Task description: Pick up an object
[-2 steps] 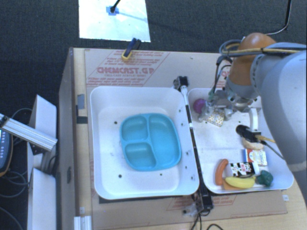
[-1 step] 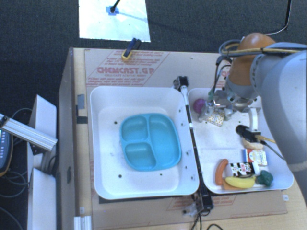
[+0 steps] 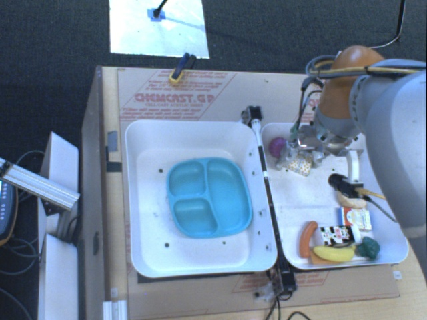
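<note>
Purple ball [image 3: 277, 147] sits at the right bin's [image 3: 393, 255] far-left corner, just beside my gripper [image 3: 298, 157], which hangs low over a speckled block [image 3: 300, 167]; I can't tell jaw state or hold.

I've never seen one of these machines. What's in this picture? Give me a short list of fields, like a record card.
left bin: holds a blue divided tray
right bin: holds small toy foods
near corner: banana, sausage, small carton, green piece
far corner: purple ball
arm: reaches in from the right
gripper: low over the right bin's far end, beside the purple ball
</note>
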Robot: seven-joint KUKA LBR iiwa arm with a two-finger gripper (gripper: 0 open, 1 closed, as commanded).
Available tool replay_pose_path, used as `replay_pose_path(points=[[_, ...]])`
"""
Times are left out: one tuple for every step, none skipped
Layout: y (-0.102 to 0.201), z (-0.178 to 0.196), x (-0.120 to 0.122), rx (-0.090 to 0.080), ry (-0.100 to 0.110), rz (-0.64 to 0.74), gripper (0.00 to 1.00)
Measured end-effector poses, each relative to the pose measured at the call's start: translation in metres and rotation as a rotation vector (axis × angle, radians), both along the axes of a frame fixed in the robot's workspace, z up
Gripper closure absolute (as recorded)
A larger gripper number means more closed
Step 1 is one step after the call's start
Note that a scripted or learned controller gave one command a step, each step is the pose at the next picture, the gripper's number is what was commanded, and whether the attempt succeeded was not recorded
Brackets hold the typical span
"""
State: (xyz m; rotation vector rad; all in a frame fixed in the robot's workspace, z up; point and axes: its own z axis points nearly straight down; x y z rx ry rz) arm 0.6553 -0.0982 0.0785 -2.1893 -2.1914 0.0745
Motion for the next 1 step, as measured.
replay_pose_path(points=[[-0.0009, -0.0001, 0.0001, 0.003, 0.000, 0.000, 0.00]])
